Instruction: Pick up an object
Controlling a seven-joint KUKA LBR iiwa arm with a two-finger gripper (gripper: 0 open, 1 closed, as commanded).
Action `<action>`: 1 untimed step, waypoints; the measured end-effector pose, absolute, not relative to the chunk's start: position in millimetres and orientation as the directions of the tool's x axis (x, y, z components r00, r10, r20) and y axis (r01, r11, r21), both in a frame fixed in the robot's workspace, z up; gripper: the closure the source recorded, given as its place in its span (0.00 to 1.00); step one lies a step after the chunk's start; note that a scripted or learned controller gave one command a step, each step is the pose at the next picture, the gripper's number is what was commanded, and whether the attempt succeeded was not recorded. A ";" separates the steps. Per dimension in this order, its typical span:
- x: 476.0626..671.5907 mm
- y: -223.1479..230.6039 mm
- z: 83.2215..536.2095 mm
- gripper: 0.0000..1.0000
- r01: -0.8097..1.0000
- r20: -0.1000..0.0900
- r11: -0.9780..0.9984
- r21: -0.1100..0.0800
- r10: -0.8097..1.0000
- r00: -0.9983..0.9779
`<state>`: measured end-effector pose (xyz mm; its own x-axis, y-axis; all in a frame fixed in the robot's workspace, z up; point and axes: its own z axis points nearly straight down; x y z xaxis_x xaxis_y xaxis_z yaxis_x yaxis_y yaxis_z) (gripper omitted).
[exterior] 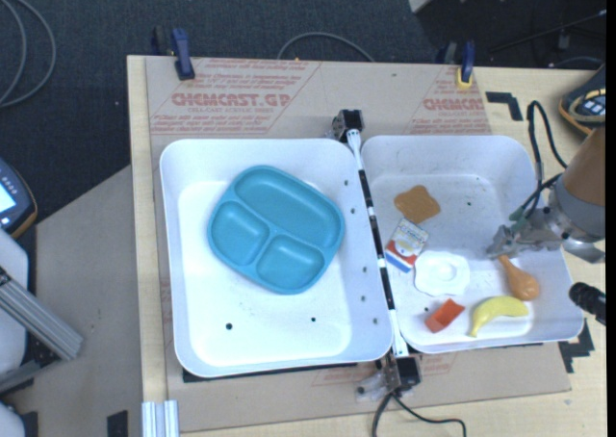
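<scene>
Brown cardboard covers the bench (289,98) under two white bins, and I pick the fried egg toy (442,273) as my landmark. Nearest me, below the egg, lie a small red piece (444,315) and a yellow banana (499,311) in the right bin (452,151). Right of the egg sits an orange drumstick toy (521,278). My gripper (507,242) hangs just above that drumstick's top end, and I cannot tell how its grip stands. Just left of the egg lies a little packet (407,241). Above the egg rests a brown toast piece (417,203). Far left of the egg, the left bin (183,262) holds a blue divided plate (276,228).
</scene>
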<state>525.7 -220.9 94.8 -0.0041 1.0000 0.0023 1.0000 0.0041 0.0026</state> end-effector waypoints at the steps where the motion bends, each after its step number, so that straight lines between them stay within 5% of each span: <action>1: 560.8 -127.3 84.0 1.00 1.000 0.003 0.010 0.003 1.000 -0.010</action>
